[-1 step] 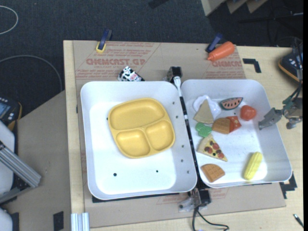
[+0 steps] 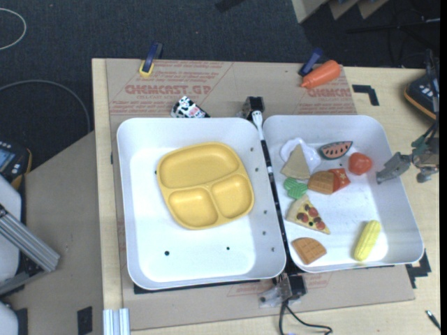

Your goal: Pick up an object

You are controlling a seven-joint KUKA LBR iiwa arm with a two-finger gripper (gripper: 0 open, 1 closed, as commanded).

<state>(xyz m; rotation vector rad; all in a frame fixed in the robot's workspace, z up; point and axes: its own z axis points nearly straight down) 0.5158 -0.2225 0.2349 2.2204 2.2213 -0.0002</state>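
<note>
Cookie [image 2: 308,249] in right bin [image 2: 398,208], "CHEMCAST GP" on board [image 2: 167,89], end effector [image 2: 412,163] state unclear

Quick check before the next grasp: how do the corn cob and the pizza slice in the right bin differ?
The corn cob is plain yellow; the pizza slice is orange-tan with dark and red toppings. The corn cob is a long rounded cylinder; the pizza slice is a flat wedge. The corn cob lies near the bin's right front corner; the pizza slice lies nearer the left wall. Both rest loose on the right bin floor, untouched by the tool.
</note>
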